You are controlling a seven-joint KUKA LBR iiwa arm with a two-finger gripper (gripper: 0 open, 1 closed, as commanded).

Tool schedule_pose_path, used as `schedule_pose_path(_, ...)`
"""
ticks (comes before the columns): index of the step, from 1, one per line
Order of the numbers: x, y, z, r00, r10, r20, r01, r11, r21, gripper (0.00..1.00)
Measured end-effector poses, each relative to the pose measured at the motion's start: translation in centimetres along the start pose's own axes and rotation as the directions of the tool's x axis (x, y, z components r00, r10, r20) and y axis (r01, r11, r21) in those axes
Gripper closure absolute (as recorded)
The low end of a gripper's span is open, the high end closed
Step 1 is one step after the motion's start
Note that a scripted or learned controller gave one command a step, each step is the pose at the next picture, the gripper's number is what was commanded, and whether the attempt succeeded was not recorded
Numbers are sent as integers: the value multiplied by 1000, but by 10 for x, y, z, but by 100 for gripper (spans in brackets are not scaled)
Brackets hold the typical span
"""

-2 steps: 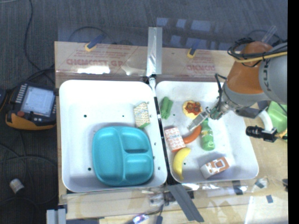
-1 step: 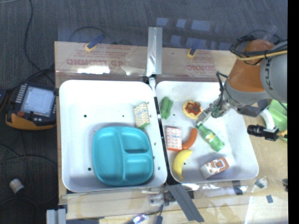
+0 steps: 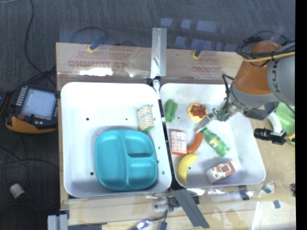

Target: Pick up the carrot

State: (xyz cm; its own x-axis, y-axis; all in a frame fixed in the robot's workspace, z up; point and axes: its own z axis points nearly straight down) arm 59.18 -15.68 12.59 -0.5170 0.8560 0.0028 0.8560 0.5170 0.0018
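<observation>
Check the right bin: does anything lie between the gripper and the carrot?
In the camera view, the gripper hangs just above-right of the carrot. The short stretch between them is bare bin floor; the green bottle lies beside it, not in it.

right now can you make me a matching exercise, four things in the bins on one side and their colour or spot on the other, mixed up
Things:
1. carrot
2. banana
3. divided plate
4. green bottle

Descriptions:
A. teal, in the left bin
B. yellow, by the right bin's front wall
C. orange, between the small red and white box and the green bottle
D. lying just right of the carrot

Pairs: 1-C, 2-B, 3-A, 4-D
</observation>
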Motion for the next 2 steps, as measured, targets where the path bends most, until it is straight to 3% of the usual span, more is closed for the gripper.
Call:
schedule_pose_path(1,-33,69,-2,980,-198,4,198,980,4,0)
schedule_pose_path(2,8,53,36,985,-174,14,174,985,-2,0)
